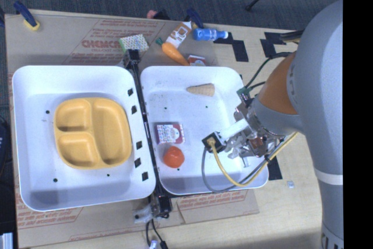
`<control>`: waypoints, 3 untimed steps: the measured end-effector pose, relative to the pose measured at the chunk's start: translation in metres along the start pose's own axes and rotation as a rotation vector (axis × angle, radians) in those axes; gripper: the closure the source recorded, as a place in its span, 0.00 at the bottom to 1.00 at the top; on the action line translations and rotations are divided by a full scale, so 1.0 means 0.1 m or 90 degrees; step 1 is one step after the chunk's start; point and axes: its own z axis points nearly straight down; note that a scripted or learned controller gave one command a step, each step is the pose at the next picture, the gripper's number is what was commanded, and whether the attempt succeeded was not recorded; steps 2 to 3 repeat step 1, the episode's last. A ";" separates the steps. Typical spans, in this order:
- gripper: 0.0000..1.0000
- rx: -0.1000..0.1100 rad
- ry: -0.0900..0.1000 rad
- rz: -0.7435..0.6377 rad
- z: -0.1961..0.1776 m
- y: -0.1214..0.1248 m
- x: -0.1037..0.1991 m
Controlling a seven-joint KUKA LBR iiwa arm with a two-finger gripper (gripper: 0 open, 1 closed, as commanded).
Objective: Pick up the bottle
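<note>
A small blue bottle (pixel 208 34) lies on its side on the bench, just behind the right bin (pixel 152 81). Beside it lies a white and orange bottle-like item (pixel 179 34). My gripper (pixel 242 146) hangs low over the right side of the right bin, near its front right corner, with a yellow cable looping under it. It is far from the blue bottle, which lies toward the back. Nothing shows held in the gripper.
In the right bin are a beige cone (pixel 201 89), a red and white packet (pixel 169 133) and an orange-red ball (pixel 173 157). A yellow divided plate (pixel 92 132) sits in the left bin. A toy carrot (pixel 174 54) and a green sponge (pixel 133 42) lie behind the bins.
</note>
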 end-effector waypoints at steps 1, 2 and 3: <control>1.00 0.000 0.000 0.038 -0.13 -0.09 0.02; 1.00 0.000 0.000 0.038 -0.13 -0.09 0.02; 1.00 0.000 0.000 0.038 -0.13 -0.09 0.02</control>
